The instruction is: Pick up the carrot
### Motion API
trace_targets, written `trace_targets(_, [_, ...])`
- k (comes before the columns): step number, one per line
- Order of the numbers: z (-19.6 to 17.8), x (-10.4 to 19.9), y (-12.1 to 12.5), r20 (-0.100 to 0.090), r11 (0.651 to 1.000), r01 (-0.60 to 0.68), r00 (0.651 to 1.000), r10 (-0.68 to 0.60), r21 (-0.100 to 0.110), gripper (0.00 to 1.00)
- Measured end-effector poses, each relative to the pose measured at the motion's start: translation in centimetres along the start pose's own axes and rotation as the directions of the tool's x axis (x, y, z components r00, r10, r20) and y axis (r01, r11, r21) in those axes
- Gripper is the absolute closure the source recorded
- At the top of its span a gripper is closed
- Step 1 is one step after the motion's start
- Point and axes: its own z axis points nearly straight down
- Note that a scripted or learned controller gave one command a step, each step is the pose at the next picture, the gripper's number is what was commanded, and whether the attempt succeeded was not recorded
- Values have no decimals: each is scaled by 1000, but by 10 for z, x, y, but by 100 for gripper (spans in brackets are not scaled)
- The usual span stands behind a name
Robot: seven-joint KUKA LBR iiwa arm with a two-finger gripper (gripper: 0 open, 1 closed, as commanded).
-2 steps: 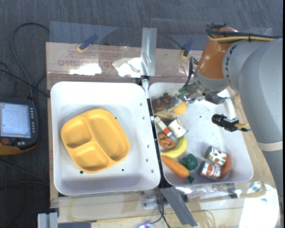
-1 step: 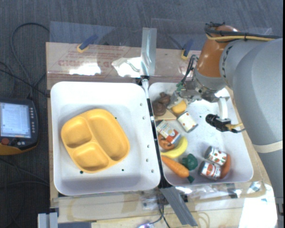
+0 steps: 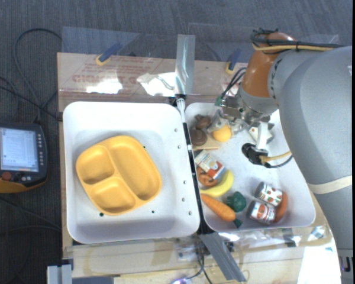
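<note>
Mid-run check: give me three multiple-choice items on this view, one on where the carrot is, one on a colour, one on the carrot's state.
1. Where does the carrot lie?
A. In the right bin, near its front left corner
B. On the tray
C. On the bench outside both bins

2. What colour is the divided tray in the left bin?
A. Blue
B. Yellow
C. Green

3. What is the carrot's state?
A. Lifted between the fingers
B. Standing upright on the tray
C. Lying on the bin floor, apart from the gripper

Answers:
1. A: it rests by the banana, against the divider side.
2. B: the tray is plain yellow.
3. C: the gripper is at the bin's far end, by the small orange fruit.
</note>
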Motion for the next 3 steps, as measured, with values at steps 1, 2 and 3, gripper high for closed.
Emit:
trace_targets(1, [-10, 0, 0, 3, 1000, 1, 1000, -1, 0, 100])
trace_targets(2, [-80, 104, -20, -2, 994, 109, 994, -109, 2, 100])
trace_targets(3, [-98, 190, -29, 6, 957, -289, 957, 289, 20, 100])
